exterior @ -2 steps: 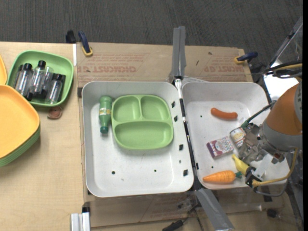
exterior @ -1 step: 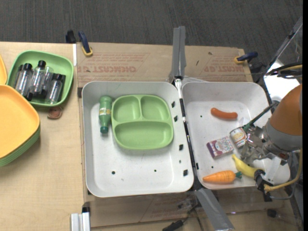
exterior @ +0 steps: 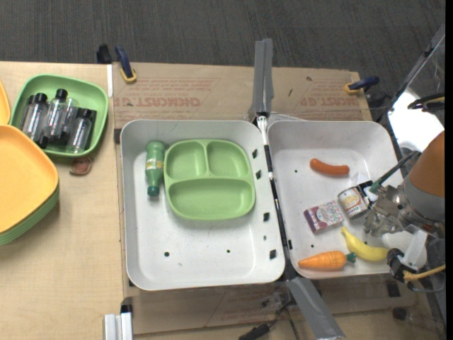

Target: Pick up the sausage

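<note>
Two white bins sat side by side on the table (exterior: 78, 275). The left bin (exterior: 202, 261) held two things: one green three-part plate (exterior: 209, 178) and one green bottle (exterior: 153, 166) lying just beside the plate's left edge. The right bin (exterior: 297, 147) held five: one sausage (exterior: 330, 166) near its far middle, lying alone and apart from the rest; one small pouch (exterior: 352, 202) and one purple packet (exterior: 323, 215) near each other at the middle; one banana (exterior: 363, 246) nearer the front; and one carrot (exterior: 325, 261) at the front edge, just beside the banana. The hand (exterior: 380, 218) hung over the bin's right side, close to the pouch and banana and well apart from the sausage; whether it was open or closed could not be told, and nothing was seen in its grip. On the table's left stood one green tray (exterior: 92, 98) with several small dark-capped bottles (exterior: 58, 121), and a stack of orange plates (exterior: 25, 190) beside it. Three clamps showed along the far edge of the cardboard (exterior: 191, 98).
</note>
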